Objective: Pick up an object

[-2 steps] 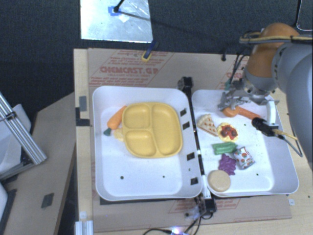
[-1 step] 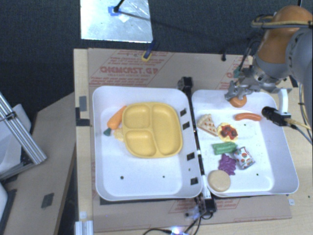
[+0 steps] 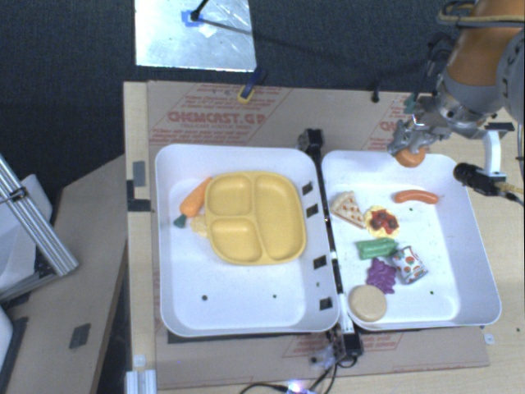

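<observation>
Nearest, a round cookie [image 3: 367, 303] sits in the right bin [image 3: 472, 253]. Above its far rim, the gripper [image 3: 410, 147] grasps an orange ball [image 3: 410, 156]; the lift looks underway, needing a steady raise next.

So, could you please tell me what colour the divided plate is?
Yellow; the divided plate shows best in the camera view.

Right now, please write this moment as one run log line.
gripper: over right bin's far edge | holding: orange round item | tray: left bin | sausage: right bin
</observation>
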Motion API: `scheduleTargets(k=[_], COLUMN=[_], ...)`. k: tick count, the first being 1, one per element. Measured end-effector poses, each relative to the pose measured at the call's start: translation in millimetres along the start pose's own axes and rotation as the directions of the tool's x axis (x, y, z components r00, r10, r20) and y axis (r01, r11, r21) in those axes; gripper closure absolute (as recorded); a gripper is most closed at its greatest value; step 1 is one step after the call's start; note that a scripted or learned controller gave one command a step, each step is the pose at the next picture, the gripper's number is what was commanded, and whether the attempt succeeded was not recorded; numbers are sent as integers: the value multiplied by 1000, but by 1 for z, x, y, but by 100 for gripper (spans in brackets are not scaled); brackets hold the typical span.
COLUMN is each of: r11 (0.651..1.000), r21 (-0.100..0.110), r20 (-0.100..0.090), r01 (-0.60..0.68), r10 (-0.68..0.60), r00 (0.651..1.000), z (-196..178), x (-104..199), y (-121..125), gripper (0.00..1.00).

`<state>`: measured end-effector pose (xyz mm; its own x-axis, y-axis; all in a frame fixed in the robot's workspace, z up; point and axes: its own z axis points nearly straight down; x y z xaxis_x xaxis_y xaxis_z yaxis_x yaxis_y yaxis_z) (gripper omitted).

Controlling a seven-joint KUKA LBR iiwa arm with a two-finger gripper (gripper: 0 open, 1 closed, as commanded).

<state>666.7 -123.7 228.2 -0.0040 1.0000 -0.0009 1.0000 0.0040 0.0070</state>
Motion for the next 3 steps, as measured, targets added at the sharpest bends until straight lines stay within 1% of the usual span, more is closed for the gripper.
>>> scheduleTargets(k=[1,2,3], r11=[1000,1000,1000], r21=[9,10,9], r20=[-1,-2,-2], r01=[-4,-4,-3], r10=[4,4,3], r00=[1000,1000,1000], z=[-6,8,-4], x=[10,29,48], y=[-56,-105,-148], gripper=[100,100,100])
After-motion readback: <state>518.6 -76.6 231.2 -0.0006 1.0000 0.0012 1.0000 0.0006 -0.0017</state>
